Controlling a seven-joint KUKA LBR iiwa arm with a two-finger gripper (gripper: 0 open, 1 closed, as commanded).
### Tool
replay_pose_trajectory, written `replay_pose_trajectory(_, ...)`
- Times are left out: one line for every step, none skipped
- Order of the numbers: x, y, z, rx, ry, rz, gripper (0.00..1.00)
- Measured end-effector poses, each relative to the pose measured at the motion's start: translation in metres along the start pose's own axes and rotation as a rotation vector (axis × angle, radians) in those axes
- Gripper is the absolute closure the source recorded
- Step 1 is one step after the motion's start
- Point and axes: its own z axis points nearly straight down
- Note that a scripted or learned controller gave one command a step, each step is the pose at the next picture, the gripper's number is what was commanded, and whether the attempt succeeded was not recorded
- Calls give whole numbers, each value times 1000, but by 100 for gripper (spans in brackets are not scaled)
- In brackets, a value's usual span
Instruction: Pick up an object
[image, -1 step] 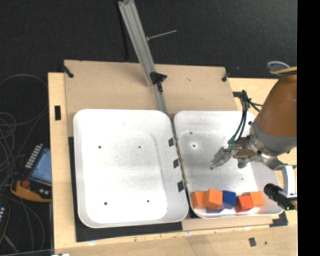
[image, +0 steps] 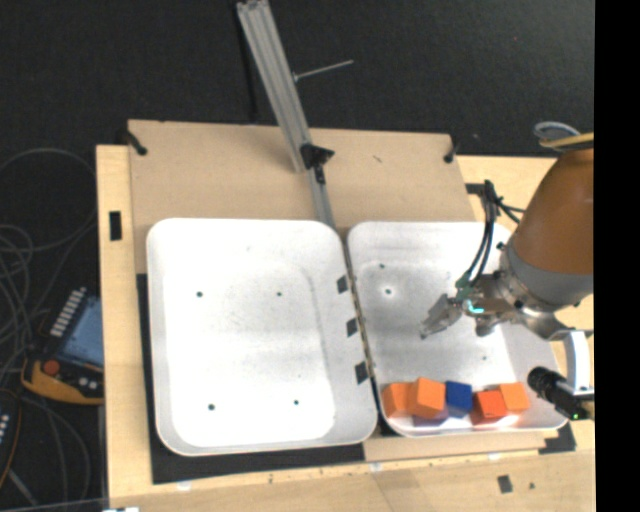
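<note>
Blocks sit in a row along the near wall of the right bin (image: 420, 245), seen from the fixed camera above the desk (image: 250, 170): an orange block (image: 398, 398) at the left end, a second orange block (image: 430, 397) touching it, a blue block (image: 459, 396) just beside that, then another orange block (image: 490, 405) and one more orange block (image: 514, 397) at the right end. Something purple peeks out under the second orange block, too small for me to name.

My tool (image: 440, 318) hangs over the middle of the right bin, pointing toward the left, well apart from the row of blocks and nearer the far half of the bin. Its tips look dark and narrow against the white floor; I cannot tell how they are set, and I see nothing between them. Behind it my wrist carries a teal-lit fitting and black cables, and my orange band (image: 560, 225) rises at the right edge.

The left bin (image: 250, 330) lies beside the right one, their walls touching along the middle, where small black clips sit. A grey metal rail (image: 285, 90) slants down from the top to the seam between the bins. Off the desk at the left lie loose cables and a hand controller (image: 65, 350) with an orange rim.
</note>
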Motion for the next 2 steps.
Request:
replay_pose_trajectory(41, -13, 37, 8, 2, -12, 0)
replay_pose_trajectory(65, -13, 43, 6, 2, -12, 0)
